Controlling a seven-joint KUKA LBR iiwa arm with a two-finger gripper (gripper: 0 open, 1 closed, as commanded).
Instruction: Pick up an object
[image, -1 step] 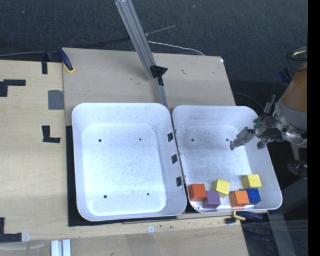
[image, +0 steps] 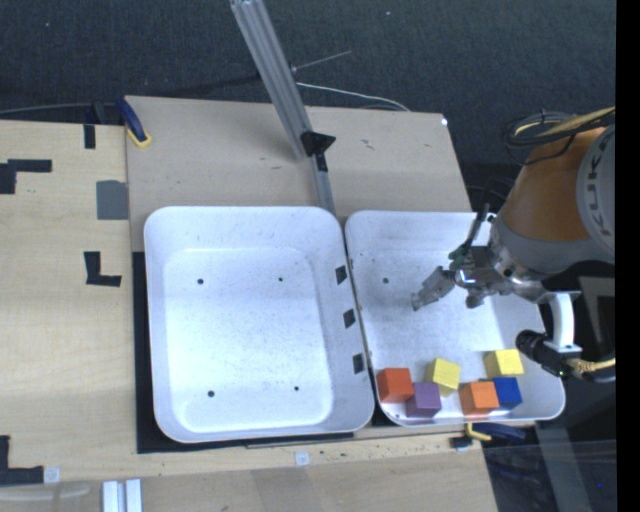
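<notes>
Hand (image: 432, 293) hangs over the middle of the right bin (image: 400, 235), above bare floor — nothing between its fingers that I can see, and I cannot tell if they are spread or closed. Blocks sit bunched along that bin's near edge: orange block (image: 395, 383), purple block (image: 426, 398), yellow block (image: 444, 373), then a second orange block (image: 481, 396), blue block (image: 507, 391) and another yellow block (image: 503, 362) — well apart from the hand. Left bin (image: 240, 320) lies beside it on the tabletop (image: 220, 150). Judged: no grasp yet; the hand needs to shift toward the near edge to reach a block.
</notes>
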